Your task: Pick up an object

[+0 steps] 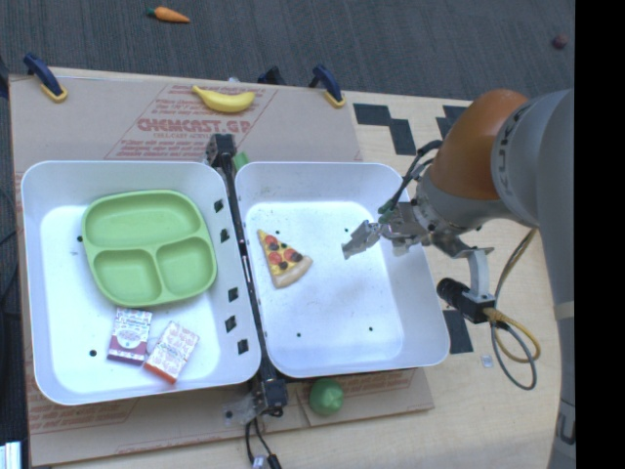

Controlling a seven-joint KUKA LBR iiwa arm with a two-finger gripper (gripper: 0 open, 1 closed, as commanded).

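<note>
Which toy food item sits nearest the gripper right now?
The pizza slice, lying in the right bin just left of the gripper. The banana, carrot and green ball lie outside the bins.

I work in a robotics lab: my desk (391, 130) is cardboard-covered and held by blue clamps (328, 83), two white bins (39, 262) are bracketed together, toy food lies about, and grey carpet (293, 18) lies beyond.
</note>
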